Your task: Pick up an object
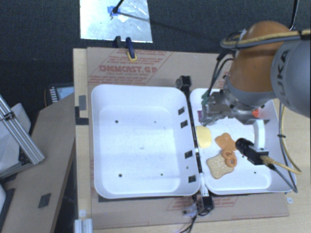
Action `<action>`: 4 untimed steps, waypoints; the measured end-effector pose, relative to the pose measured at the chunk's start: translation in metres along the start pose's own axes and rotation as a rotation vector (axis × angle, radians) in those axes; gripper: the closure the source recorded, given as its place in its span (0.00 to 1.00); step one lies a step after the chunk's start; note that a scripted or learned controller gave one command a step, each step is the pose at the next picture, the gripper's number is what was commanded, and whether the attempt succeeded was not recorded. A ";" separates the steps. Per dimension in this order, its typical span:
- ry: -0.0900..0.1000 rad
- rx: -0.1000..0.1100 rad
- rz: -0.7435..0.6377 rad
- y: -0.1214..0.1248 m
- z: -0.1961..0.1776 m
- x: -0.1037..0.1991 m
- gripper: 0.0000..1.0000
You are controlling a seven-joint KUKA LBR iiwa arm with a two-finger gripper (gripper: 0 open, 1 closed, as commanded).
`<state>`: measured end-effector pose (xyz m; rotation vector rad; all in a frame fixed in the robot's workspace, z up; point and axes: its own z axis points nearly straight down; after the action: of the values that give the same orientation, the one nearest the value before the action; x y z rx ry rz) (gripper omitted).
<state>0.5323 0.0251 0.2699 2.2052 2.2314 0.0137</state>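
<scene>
board (129,67): "CHEMCAST G3" | arm (291,76): "KU" | tool (210,111) over right bin (243,181)

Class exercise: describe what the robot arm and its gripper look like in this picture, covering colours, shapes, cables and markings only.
The arm is bulky and rounded, grey, with dark lettering on its side and a glossy orange band above the wrist. Dark and yellowish cables loop over the band and down the right side. The gripper is a small metallic grey assembly.

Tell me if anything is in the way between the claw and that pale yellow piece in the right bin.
Nothing visible blocks it. The claw hangs just above the pale yellow piece, with bare bin floor between them. The orange pieces lie off to its right.
</scene>
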 end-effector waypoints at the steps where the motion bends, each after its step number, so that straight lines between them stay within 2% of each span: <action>1: 0.001 -0.001 0.001 0.013 -0.070 0.058 1.00; 2: 0.004 -0.005 0.002 -0.043 -0.183 0.088 1.00; 3: 0.000 0.004 0.003 -0.042 -0.211 0.130 1.00; 4: -0.007 0.022 0.011 -0.045 -0.062 0.127 1.00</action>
<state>0.4852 0.1512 0.3316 2.2250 2.2264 -0.0193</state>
